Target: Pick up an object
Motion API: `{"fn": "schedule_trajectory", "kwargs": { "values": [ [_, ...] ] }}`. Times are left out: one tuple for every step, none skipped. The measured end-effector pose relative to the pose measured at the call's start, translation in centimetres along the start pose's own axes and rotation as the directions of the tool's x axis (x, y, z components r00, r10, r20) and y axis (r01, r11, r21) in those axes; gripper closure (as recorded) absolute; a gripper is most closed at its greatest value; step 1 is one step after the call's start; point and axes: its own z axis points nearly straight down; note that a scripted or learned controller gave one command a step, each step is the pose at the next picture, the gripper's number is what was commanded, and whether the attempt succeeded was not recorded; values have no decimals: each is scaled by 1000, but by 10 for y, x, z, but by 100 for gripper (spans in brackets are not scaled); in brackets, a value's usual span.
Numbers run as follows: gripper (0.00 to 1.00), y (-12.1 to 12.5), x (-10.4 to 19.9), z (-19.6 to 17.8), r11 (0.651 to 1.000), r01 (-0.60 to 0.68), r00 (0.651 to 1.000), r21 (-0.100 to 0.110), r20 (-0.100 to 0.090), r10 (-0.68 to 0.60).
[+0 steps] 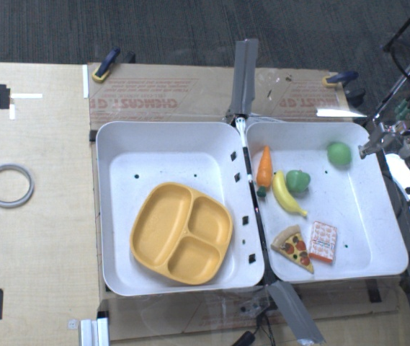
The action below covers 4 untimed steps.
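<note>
The right bin [377, 215] holds several toy foods. An orange carrot [264, 166] lies along its left wall, pointing away from me. Beside the carrot, a yellow banana [288, 194] touches a green pepper-like toy [297, 182]. A green ball [339, 153] sits apart near the far right corner. At the front, a pizza slice [294, 249] lies next to a small red and white packet [323, 241]. The left bin [118, 157] holds a yellow divided plate [182, 232], lying flat.
A roll of grey tape [8, 185] lies on the wooden bench at the left. Blue clamps [106, 63] [341, 78] grip the cardboard behind the bins. Metal brackets and thin rods [395, 132] stand at the right bin's far right corner.
</note>
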Motion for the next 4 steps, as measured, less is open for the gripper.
{"fn": "schedule_trajectory", "kwargs": {
  "values": [
    [0, -60, 61, 145, 999, -39, 999, 1, -1, 39],
    [0, -59, 111, 194, 997, 83, 997, 1, -1, -83],
    [0, 17, 99, 193, 988, 157, 988, -2, 1, -157],
    [100, 16, 98, 186, 988, 154, 988, 0, 1, -154]
  ]
}}
